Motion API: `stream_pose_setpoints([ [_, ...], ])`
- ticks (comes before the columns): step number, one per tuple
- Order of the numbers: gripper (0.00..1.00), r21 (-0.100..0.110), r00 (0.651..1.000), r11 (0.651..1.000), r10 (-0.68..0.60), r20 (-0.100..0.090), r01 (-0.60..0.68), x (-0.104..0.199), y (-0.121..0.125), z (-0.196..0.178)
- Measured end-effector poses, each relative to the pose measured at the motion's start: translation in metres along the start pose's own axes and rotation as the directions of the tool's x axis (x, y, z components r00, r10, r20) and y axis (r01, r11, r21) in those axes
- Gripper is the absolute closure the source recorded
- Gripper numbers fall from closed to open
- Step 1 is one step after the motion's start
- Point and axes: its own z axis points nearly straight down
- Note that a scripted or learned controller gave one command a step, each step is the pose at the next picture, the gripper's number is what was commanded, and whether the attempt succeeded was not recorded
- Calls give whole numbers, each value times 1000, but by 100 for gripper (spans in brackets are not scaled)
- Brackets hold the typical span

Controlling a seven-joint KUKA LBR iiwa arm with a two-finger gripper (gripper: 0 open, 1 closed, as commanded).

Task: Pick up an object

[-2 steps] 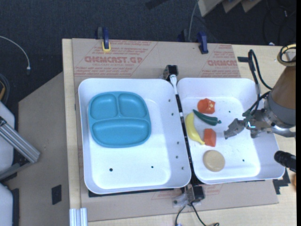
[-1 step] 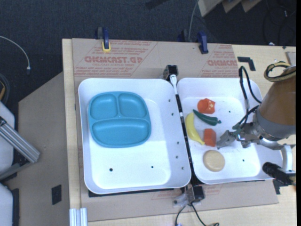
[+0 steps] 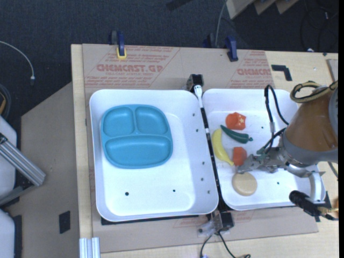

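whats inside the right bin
The right bin holds a yellow banana, a green pepper, two red-orange pieces and a tan disc. The arm covers its right part.

In the right white bin lie a red tomato-like piece, a dark green pepper, a yellow banana, a small red-orange piece and a tan round disc.
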Motion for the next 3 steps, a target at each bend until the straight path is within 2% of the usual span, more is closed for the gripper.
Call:
stream_pose_setpoints([
  [1, 100, -8, 1000, 1000, -2, 2, 2, 0, 2, -14],
  [3, 100, -3, 1000, 1000, -2, 6, 2, -9, 8, -119],
])
